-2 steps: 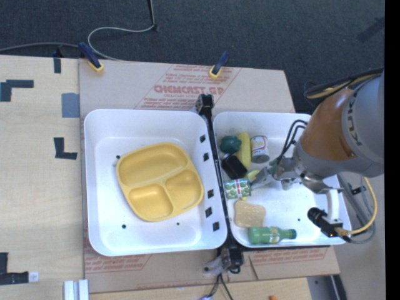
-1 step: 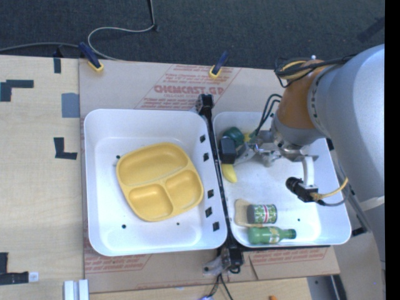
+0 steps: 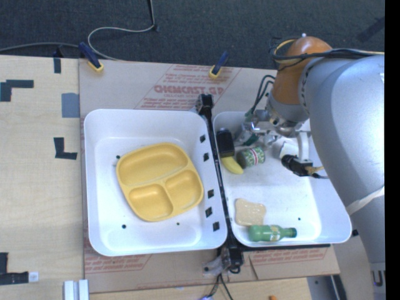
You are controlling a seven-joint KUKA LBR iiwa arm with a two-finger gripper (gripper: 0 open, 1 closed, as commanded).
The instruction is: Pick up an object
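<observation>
My gripper (image 3: 255, 135) hangs low over the far part of the right bin (image 3: 312, 199), below the arm's orange band. Directly in front of it lies a green can (image 3: 253, 157) on its side, touching or nearly touching the gripper. A small yellow piece (image 3: 232, 165) rests against the can's left, and a black block (image 3: 224, 144) sits by the bin's left wall. Nearer the front lie a beige slice (image 3: 249, 212) and a green bottle (image 3: 271, 232) on its side.
The left bin (image 3: 100, 186) holds a yellow divided plate (image 3: 160, 180). A black divider (image 3: 212, 167) with clips runs between the bins. The grey arm covers the right bin's right side, with a black cable (image 3: 301, 166) below the wrist.
</observation>
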